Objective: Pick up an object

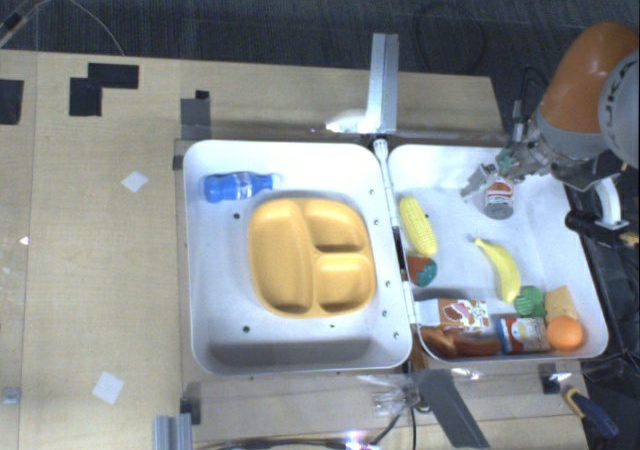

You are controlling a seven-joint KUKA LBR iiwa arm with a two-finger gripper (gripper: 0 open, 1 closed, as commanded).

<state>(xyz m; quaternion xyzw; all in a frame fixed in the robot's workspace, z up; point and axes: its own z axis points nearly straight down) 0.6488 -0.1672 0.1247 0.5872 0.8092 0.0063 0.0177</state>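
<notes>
While the gripper [487, 178] hangs over the back of the right bin [590, 268], I can't tell if its fingers are open or closed, too small and cluttered there. A small can [499, 199] with a red band sits just under and beside it, looks like the likely target, not between the fingers as far as I can see. My call: centre over the can, drop straight down, close across its narrow width, keep off the bin's back wall.

Counts, right bin: one can, one corn cob [418, 225], one banana [500, 268], one orange [565, 334], one green piece [529, 300], one tan block [560, 302], one small red-teal item [421, 270], two packaged items along the front, a pouch [462, 315] and a red-label bottle [522, 334]. Left bin [205, 268]: one yellow divided tray [310, 256], one blue bottle [238, 186]. Two bins on the table [90, 268].
</notes>
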